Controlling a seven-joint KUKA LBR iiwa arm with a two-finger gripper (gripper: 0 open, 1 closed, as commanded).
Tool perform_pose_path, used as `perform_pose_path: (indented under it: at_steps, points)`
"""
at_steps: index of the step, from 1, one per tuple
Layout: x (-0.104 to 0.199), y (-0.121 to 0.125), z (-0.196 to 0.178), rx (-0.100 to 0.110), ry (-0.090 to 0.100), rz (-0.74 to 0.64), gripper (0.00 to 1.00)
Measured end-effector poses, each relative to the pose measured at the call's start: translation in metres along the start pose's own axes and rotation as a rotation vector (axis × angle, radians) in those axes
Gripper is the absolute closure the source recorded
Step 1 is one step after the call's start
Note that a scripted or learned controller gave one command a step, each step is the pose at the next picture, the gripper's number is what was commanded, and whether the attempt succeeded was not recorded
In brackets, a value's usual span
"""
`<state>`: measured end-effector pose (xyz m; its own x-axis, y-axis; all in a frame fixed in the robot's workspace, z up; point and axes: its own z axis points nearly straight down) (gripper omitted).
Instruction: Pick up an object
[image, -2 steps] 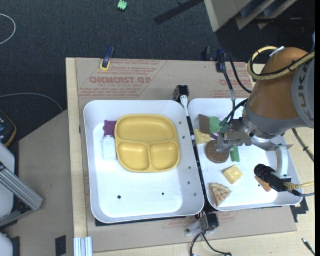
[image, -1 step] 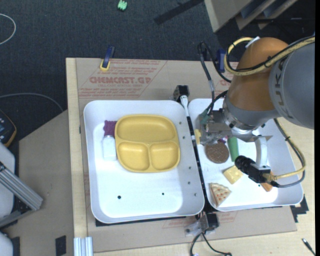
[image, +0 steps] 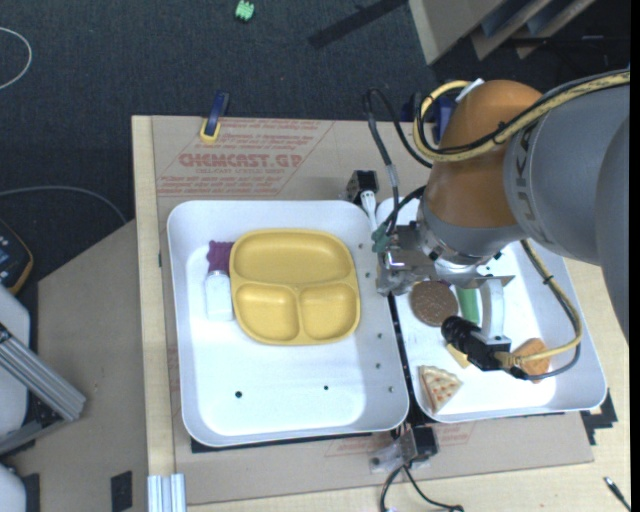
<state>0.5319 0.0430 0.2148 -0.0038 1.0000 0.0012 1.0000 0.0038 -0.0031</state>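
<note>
My gripper (image: 437, 283) hangs low over the left part of the right bin (image: 585, 345), mostly hidden under the grey and orange wrist. Just below it lies a brown round cookie (image: 432, 302), touching or nearly touching the gripper; I cannot tell which. A triangular pizza slice (image: 439, 384) rests at the bin's front left. To the right of the cookie stands a green and white object (image: 481, 305). An orange rounded object (image: 536, 357) lies farther right. Nothing is visibly held.
The left bin (image: 280, 400) holds a yellow divided plate (image: 295, 285) and, against its left side, a small white bottle with a purple top (image: 217, 280). A raised wall separates the two bins. The arm covers the back of the right bin.
</note>
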Motion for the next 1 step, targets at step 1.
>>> perform_pose_path:
  at_steps: [1]
  points:
    - [-0.007,0.0003,-0.0155,-0.007,-0.002,0.003,1.0]
